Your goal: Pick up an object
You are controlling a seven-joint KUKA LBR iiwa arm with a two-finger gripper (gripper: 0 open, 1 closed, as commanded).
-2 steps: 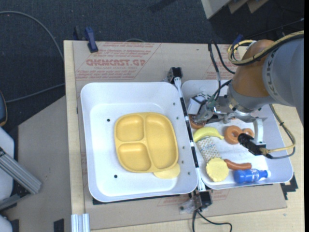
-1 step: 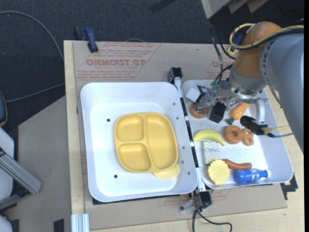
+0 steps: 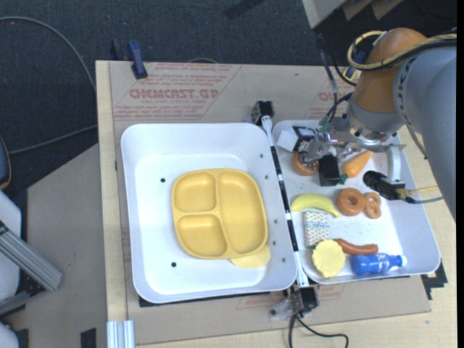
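A small brown round toy food piece [image 3: 304, 164] lies at the far end of the shallow white bin on the view's right [image 3: 415, 232], near the bin's left wall and just beside the gripper [image 3: 325, 158].

The tan bench board with red lettering [image 3: 174, 93] is covered for the most part by the two bins. The shallow white bin on the view's left [image 3: 145, 194] is occupied by a yellow plastic plate divided into three compartments [image 3: 217, 212], and a pale yellow flat disc [image 3: 251, 259] is partly tucked under the plate's near edge.

The grey arm with its orange band [image 3: 386, 67] is seen reaching in from the right, and the gripper is lowered over the far part of the right bin. Whether the gripper is apart or together cannot be told, and nothing is seen to be clamped in it.

An orange toy carrot [image 3: 356, 163] lies just right of the gripper. Nearer the camera are found a blue plastic bottle [image 3: 375, 264], a yellow toy banana [image 3: 313, 203], a red-brown toy sausage [image 3: 356, 249], a round yellow toy slice [image 3: 328, 258], a brown ring doughnut [image 3: 350, 201], a checked packet [image 3: 317, 228] and a small brown pretzel [image 3: 373, 206].
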